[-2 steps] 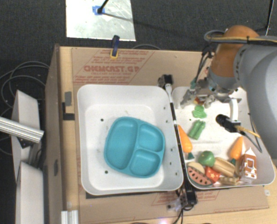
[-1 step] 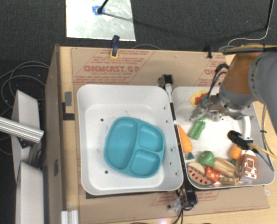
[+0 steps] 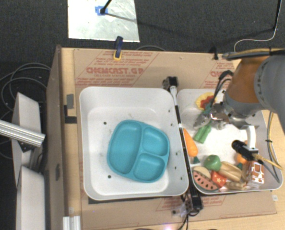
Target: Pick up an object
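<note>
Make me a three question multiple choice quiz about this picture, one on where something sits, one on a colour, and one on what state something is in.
1. Where is the divided plate?
A. in the left bin
B. in the right bin
C. on the floor

2. What colour is that plate?
A. red
B. blue
C. yellow

3. How does the plate look?
A. piled with toy food
B. flipped upside down
C. right side up, compartments bare

Answers:
1 A: the plate lies inside the left bin, across the divider from the right bin where the gripper works.
2 B: its whole surface is light blue.
3 C: its three compartments face up with nothing in them, while the toy food, such as the carrot, the green ball and the green stick near the gripper, lies in the right bin.
</note>
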You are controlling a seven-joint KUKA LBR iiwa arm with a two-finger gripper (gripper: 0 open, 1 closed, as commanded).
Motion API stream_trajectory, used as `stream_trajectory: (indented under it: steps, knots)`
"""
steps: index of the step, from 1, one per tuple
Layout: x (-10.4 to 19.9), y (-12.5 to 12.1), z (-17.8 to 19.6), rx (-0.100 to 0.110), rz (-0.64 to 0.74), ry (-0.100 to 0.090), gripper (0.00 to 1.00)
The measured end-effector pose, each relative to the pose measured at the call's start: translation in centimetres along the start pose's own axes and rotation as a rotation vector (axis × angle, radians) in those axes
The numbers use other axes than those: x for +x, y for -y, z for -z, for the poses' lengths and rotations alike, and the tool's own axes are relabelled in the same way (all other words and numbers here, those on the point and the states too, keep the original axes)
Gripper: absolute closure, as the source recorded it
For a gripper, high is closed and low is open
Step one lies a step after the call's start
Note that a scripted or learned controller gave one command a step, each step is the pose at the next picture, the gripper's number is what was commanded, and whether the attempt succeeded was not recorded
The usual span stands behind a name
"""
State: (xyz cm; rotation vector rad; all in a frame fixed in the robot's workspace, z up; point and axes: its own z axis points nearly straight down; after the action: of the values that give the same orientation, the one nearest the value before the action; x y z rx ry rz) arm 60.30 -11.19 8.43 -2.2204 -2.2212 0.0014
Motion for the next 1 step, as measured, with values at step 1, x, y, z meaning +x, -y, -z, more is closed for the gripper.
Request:
stream_trajectory:
  steps: [1]
  knots:
    - [0.01, -0.23, 1.15, -0.006, 0.001, 0.0, 1.0]
